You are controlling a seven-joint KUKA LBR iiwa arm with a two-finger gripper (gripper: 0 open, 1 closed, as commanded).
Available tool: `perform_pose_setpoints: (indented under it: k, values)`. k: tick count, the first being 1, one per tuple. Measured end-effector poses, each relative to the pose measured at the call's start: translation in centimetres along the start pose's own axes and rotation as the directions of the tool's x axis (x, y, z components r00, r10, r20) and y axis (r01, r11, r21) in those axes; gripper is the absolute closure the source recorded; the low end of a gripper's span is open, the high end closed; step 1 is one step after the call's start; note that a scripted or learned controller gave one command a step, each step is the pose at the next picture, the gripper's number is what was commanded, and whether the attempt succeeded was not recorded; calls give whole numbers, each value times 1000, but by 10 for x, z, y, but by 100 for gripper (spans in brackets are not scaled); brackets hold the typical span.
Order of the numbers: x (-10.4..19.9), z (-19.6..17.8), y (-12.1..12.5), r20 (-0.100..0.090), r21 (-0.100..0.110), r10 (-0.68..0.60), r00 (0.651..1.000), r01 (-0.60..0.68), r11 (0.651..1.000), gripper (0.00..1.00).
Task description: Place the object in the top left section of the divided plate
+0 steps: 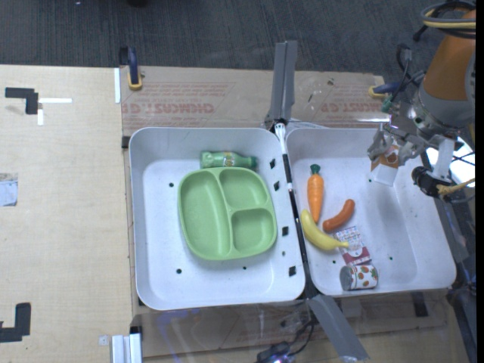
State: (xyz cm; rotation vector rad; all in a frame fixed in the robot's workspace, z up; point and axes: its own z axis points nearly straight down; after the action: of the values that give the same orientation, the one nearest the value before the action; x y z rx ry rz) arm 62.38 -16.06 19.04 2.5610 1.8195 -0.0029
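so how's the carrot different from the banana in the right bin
The carrot is orange with a green top; the banana is yellow. The carrot lies straight, nearly lengthwise up the bin; the banana curves and slants below it. Both lie loose in the right bin, beside the sausage.

Slanted overhead view of both bins (144, 203)

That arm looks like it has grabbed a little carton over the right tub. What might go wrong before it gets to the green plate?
1. The small carton hangs tilted at the pincer; it might slip out on the way across.
2. A green bottle lies right beside the green divided plate at its top edge, so a low approach could knock it.
3. The plate's sections share thin ridges, so the carton could land in the wrong one.
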Motion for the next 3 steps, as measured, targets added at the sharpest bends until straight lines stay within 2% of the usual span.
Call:
perform_pose_setpoints:
  k: [1,2,3]
  values:
    - [80,-2,-24,0,0,-286,958,286,958,100]
    - [156,-2,-48,0,0,-382,924,382,924,100]
    - [223,-2,-91,0,0,-485,875,485,875,100]
